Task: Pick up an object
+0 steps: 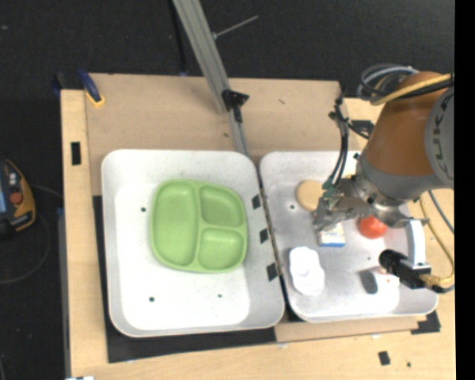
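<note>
My gripper [330, 214] hangs low over the right bin [340, 307], near its middle. Right under its tip lies a small white and blue box [331, 237]; whether the box is touched or held is hidden by the wrist. A tan round object [307, 194] sits just left of the gripper, and an orange-red ball [371, 227] lies just to its right. A white bottle-like object [305, 269] rests nearer the bin's front left.
The left bin [127, 291] holds a green divided plate [199, 226]. A small dark piece [370, 282] lies at the right bin's front. A grey metal rail [210, 62] slants down from the top to the gap between the bins.
</note>
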{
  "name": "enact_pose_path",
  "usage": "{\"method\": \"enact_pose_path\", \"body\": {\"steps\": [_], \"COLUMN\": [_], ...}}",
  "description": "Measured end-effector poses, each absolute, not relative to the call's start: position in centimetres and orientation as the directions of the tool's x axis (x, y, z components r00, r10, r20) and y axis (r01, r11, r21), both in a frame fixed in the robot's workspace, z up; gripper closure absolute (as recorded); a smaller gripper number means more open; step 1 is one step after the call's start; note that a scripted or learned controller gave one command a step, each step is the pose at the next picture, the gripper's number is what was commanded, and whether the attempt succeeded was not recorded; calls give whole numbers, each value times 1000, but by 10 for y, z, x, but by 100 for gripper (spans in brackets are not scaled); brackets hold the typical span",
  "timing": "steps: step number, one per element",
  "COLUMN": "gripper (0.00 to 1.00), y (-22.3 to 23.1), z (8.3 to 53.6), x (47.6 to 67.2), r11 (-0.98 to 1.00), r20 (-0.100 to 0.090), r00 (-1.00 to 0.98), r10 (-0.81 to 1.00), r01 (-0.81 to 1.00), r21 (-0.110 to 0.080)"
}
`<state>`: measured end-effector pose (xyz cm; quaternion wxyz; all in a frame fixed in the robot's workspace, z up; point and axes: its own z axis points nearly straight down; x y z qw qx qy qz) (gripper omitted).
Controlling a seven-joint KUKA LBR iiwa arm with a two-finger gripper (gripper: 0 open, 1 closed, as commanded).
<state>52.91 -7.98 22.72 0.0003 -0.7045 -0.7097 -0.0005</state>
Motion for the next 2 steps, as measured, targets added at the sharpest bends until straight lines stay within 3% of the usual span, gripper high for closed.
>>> {"method": "enact_pose_path", "body": {"steps": [2], "gripper": [100], "y": [33], "z": [217], "x": [549], "r11": [9], "r20": [2], "r00": [-9], "r10": [1000], "r01": [1000], "r21": [1]}}
